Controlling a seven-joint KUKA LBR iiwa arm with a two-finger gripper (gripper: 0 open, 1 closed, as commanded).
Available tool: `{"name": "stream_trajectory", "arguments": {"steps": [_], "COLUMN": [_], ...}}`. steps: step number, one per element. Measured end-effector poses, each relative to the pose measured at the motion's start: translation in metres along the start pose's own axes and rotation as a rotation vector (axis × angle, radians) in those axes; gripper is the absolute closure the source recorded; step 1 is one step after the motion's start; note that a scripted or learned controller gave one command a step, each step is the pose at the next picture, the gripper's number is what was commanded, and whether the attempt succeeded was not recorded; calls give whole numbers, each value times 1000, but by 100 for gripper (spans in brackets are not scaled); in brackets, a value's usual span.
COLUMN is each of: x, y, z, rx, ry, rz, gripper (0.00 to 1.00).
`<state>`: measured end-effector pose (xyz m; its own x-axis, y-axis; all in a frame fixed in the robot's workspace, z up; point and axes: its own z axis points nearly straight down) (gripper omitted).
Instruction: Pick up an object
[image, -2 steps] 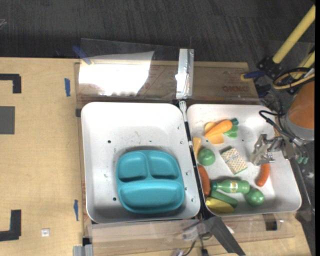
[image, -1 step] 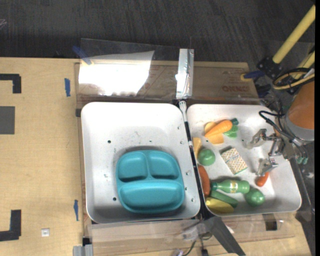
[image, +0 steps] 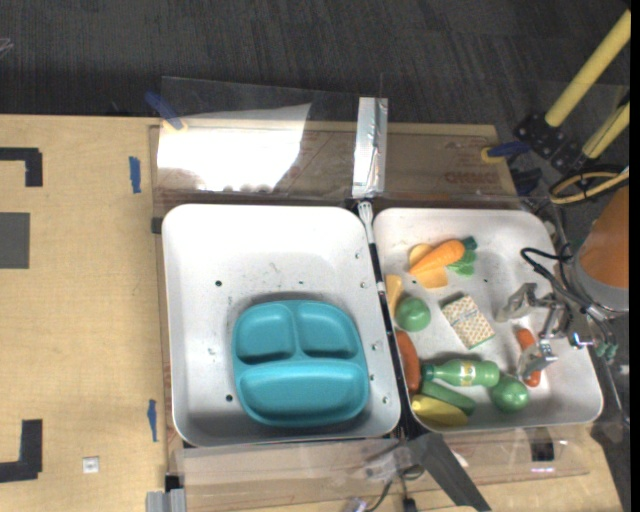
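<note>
Nearest the camera, along the lower edge, a clear plastic strip (image: 470, 462) runs in front of the two bins on the tabletop (image: 80, 300).

Left bin (image: 190, 240): white, shallow, holding one teal divided tray (image: 298, 361) in its lower middle, three compartments facing up.

Right bin (image: 575, 395): white, shallow, holding a scatter of toy foods. An orange carrot (image: 439, 255) lies tilted near the upper left, with a small green piece (image: 463, 264) just beside its right end. A round green item (image: 412, 314) sits near the left wall. A speckled tan block (image: 467, 320) lies near the centre. A green bottle (image: 459, 374) lies on its side in the lower part, a round green fruit (image: 510, 395) just to its right, a yellow piece (image: 438, 409) below it, and an orange-red strip (image: 407, 360) along the left wall.

Arm (image: 608, 255): enters from the right, orange band visible at the frame edge.

Claw (image: 535, 335): low over the right side of the right bin, beside a small red-orange object (image: 528, 342). Whether its fingers are spread or pinching anything cannot be told.
</note>
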<state>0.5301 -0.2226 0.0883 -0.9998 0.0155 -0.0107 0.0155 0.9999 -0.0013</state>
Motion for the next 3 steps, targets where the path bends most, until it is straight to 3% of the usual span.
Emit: {"name": "stream_trajectory", "arguments": {"steps": [1, 3], "x": [21, -15], "y": [-1, -1], "z": [0, 0], "rx": [1, 2], "ry": [0, -2], "rz": [-29, -380], "gripper": [0, 0]}}
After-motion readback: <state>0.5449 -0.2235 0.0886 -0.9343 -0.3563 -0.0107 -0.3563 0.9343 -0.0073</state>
